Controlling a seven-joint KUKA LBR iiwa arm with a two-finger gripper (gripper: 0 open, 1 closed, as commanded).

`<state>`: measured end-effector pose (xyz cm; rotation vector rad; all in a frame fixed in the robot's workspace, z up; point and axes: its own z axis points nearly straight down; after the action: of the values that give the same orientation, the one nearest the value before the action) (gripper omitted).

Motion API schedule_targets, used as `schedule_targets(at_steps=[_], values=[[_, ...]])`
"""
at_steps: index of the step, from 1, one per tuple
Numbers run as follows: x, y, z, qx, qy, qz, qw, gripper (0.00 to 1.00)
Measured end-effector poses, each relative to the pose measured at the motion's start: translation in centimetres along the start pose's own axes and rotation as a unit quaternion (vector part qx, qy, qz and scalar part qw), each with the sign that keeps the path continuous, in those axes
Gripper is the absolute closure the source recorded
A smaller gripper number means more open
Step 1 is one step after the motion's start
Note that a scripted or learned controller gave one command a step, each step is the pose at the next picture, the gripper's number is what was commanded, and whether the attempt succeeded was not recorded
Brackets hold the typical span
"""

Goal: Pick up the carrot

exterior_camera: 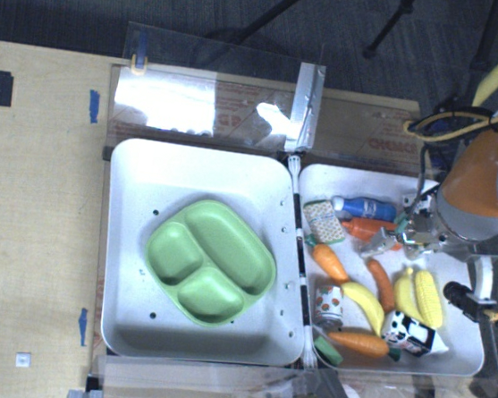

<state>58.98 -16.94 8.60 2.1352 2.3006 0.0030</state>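
- In the right bin, the gripper hung low over the upper part of the clutter; whether it was clenched or released could not be told.
- The carrot lay in the right bin beside its left wall, pointing down and right, below a speckled sponge.
- A second carrot lay along the right bin's lower edge.
- Also in the right bin were a blue-and-white bottle, a banana, a corn cob and a black-and-white cow toy.
- Left of the right bin, the left bin held a green divided plate.
- Both bins rested on the wooden tabletop.
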Motion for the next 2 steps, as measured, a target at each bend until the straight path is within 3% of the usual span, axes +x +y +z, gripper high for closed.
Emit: schedule_targets(at_steps=[1, 2], values=[[-2.1, -4.1, 0.0, 0.001, 0.0, -0.016, 0.9999, 0.0], [-2.7, 5.6, -7.2, 0.0, -0.001, -0.103, 0.9946, 0.0]])
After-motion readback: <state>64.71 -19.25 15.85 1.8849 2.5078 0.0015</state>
